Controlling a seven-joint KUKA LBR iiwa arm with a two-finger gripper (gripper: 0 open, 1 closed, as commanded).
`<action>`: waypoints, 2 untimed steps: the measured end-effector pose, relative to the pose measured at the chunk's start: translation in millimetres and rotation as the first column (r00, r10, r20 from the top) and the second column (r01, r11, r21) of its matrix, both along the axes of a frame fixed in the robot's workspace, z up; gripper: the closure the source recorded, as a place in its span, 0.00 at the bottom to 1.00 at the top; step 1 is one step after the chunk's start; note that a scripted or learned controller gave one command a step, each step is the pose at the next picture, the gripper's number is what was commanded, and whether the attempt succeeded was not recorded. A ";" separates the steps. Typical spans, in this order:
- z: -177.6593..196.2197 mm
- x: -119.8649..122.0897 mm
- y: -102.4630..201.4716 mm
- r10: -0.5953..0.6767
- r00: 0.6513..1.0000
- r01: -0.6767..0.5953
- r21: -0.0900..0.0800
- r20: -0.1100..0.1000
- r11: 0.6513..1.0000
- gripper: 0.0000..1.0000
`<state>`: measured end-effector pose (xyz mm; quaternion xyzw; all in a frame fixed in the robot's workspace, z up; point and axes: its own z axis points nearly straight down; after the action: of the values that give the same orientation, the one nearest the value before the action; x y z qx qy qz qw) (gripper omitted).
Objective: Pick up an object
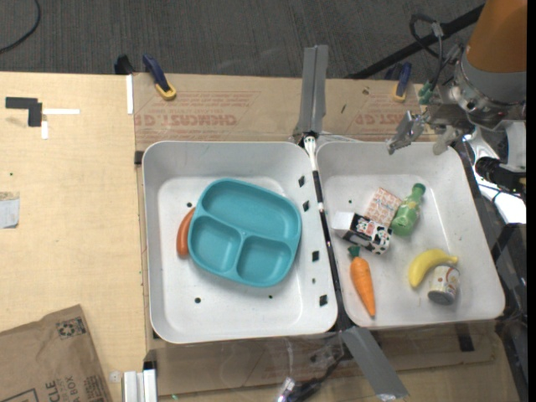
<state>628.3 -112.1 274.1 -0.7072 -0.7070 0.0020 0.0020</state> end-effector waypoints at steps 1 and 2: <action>-93.1 -61.6 -32.9 -0.012 1.000 0.012 0.000 -0.002 1.000 0.00; -173.7 -75.1 -69.5 -0.015 1.000 0.015 0.000 0.002 1.000 0.00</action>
<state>553.3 -181.6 100.3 -0.7124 -0.7018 0.0012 0.0014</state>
